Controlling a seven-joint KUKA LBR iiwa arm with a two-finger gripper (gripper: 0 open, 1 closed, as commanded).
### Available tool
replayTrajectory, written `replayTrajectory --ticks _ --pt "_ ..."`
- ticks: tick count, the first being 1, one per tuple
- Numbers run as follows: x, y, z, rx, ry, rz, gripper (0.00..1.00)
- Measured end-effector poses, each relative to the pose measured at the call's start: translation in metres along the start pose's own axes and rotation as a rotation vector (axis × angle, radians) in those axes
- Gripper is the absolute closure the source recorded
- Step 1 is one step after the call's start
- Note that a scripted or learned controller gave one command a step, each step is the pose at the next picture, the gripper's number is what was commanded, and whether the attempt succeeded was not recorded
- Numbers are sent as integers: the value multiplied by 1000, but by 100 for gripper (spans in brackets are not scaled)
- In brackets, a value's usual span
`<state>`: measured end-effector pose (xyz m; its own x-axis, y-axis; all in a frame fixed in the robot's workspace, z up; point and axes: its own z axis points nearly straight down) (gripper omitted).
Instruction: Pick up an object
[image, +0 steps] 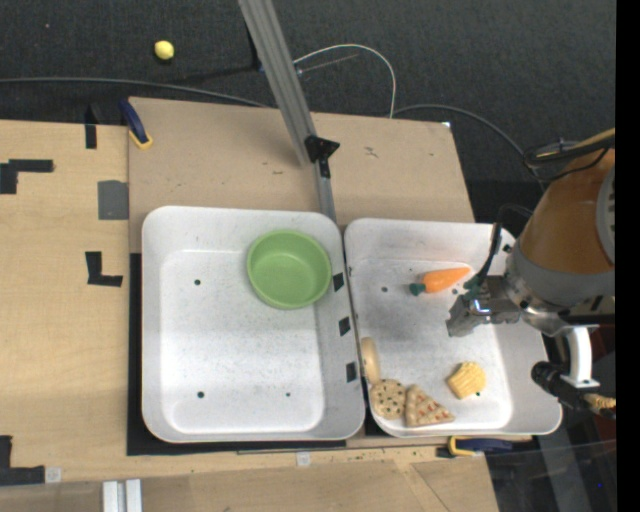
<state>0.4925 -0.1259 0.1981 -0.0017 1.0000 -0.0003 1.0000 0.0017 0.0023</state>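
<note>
In the right bin (400, 240) lie an orange toy carrot (443, 279) with a green top, a yellow corn-like piece (466, 380), a cookie (388, 398), a pizza-slice toy (426, 409) and a tan bread-like piece (370, 357). My gripper (467, 312) hangs over the right side of this bin, just below the carrot and above the yellow piece. I see nothing between its fingers. A green bowl (289, 268) sits at the back right of the left bin (180, 330).
The arm's orange band (560, 215) and grey wrist reach in over the right bin's right edge. A grey metal pole (290, 90) slants across the bench behind the bins. A small yellow ball (164, 49) lies on the dark floor at the back.
</note>
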Motion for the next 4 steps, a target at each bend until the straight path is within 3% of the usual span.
replayTrajectory --ticks 1,4 --pt "0 1 -53 -2 -1 0 100" --pt "160 76 -41 4 1 -5 100"
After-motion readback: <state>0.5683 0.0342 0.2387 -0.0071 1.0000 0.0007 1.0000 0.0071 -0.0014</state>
